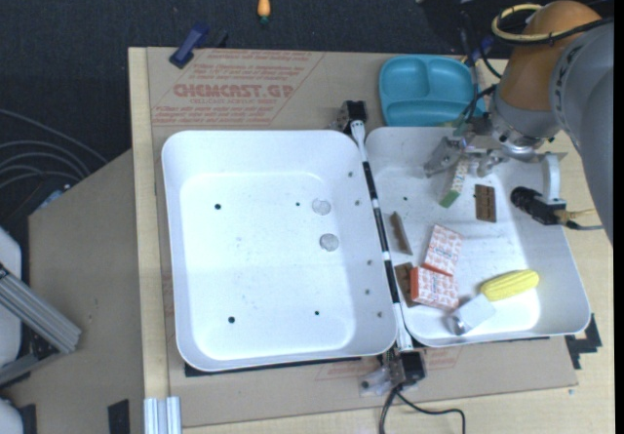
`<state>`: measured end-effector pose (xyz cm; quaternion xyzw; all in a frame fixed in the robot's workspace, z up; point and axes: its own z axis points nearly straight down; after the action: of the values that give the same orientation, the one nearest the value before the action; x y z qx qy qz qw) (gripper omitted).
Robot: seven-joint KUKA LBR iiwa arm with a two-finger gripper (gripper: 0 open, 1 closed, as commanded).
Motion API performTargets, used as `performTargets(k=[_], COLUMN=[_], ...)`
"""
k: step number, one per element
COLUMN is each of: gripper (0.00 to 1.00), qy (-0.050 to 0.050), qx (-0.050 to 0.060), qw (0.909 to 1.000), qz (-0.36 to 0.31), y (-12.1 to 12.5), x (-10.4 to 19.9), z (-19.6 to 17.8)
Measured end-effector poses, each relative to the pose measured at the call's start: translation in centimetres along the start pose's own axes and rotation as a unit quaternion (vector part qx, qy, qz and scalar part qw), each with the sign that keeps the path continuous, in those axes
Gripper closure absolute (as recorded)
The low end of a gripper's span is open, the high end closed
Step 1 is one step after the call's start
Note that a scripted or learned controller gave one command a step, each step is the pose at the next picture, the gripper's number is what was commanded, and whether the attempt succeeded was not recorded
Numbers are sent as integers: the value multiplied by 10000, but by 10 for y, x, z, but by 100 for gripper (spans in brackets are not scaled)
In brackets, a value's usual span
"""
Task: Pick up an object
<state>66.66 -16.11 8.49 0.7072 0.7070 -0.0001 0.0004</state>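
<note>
Entry: one arm (542,59), reaching in over the counter's (244,81) far right corner, wrist bent down into the right-hand bin (575,300) close to its far edge. Jaws: set low over the bin floor. At this slant it cannot be told how wide they stand or whether anything sits between them. Candidate objects, all loose in that bin:

- a small green-and-pale piece (450,194) just beside the jaws on their near side, contact uncertain
- a brown block (485,201) next to it, toward the right edge
- a brown stick (398,230) along the left edge
- a red-and-white packet (442,252) at mid-floor
- a yellow corn cob (509,284) toward the near right corner
- a pale grey piece (473,315) at the near edge

Left-hand bin (195,325): bears two grey discs (322,207) toward its right edge. A teal tray (424,91) lies on the counter just behind the right-hand bin's far edge. Judgement: the stock lies mostly spread apart, probably so that one item can be taken singly. The low stance at the far edge suits the green-and-pale piece or the brown block as the pick. The grasp is unconfirmed.
</note>
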Motion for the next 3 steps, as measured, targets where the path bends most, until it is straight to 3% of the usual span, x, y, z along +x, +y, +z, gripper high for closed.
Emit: performTargets(k=[1, 2, 3], gripper=[0, 0, 100], qy=[-3, 7, 2], qx=[-10, 9, 1], qw=[10000, 10000, 10000], qz=[0, -5, -7], y=[0, 0, 1], x=[-24, -6, -5], z=[0, 0, -11])
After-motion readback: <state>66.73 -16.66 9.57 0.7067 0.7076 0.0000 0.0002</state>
